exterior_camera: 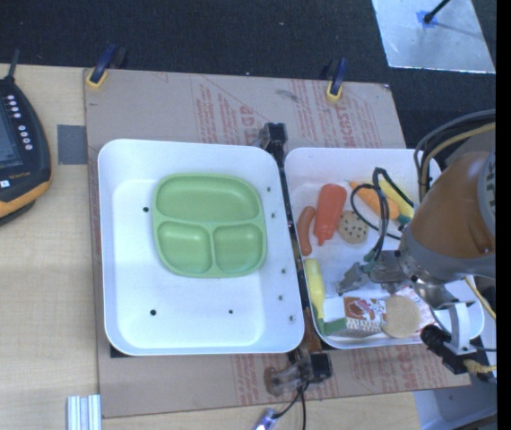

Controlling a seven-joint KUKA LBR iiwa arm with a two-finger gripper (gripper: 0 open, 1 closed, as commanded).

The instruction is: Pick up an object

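Fingers low in the crowded right bin, spread cannot be told; carrot just beyond, wall beside.

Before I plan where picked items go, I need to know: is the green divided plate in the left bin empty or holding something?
Empty. The green divided plate lies flat in the left bin; all three compartments show bare green.
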